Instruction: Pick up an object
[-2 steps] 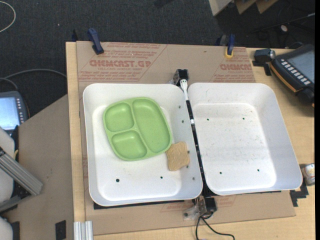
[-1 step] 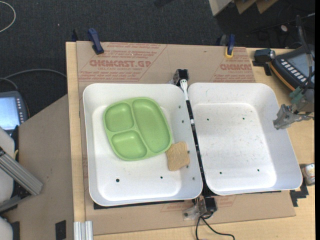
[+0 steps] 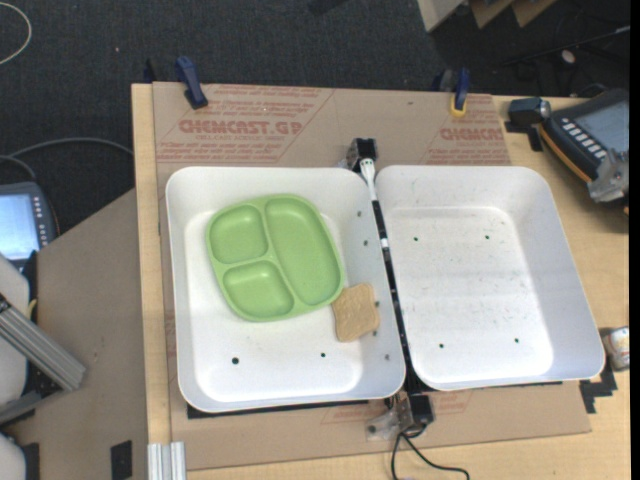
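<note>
A light green plate with three compartments (image 3: pixel 274 258) lies flat in the left bin (image 3: pixel 200 358). A small tan square piece that looks like a cracker or sponge (image 3: pixel 355 312) rests just off the plate's lower right corner, near the bin's right wall. The right bin (image 3: pixel 480 268) sits beside it, across the divider.
Blue and yellow clamps (image 3: pixel 190 81) hold the cardboard base at the back edge. A handheld controller (image 3: pixel 585 138) lies at the far right. A cable (image 3: pixel 375 208) runs along the seam between the bins. Aluminium framing (image 3: pixel 40 353) stands at the lower left.
</note>
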Action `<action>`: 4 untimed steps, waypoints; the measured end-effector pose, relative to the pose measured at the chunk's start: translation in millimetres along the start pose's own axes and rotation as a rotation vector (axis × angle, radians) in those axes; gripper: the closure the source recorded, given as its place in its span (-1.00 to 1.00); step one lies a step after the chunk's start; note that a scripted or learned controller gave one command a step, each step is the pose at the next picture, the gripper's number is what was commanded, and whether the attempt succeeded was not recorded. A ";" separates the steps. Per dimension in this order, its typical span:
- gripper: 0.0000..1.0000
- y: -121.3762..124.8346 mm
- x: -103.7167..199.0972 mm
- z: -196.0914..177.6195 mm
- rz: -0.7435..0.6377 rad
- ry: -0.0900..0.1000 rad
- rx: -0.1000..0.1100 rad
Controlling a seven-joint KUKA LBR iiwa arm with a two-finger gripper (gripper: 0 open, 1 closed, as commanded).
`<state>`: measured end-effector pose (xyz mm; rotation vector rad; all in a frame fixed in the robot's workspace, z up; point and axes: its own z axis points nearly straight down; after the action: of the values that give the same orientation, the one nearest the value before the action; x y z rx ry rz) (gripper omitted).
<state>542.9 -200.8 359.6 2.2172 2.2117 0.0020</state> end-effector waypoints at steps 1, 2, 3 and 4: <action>1.00 58.7 -24.6 -186.0 -0.005 -0.005 -0.014; 1.00 10.3 -4.4 -92.9 -0.001 0.009 0.017; 1.00 -57.3 -2.2 9.5 0.001 0.011 0.021; 1.00 -5.3 -23.5 32.5 -0.003 0.003 0.006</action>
<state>537.8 -224.5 327.1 2.2183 2.2194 -0.0010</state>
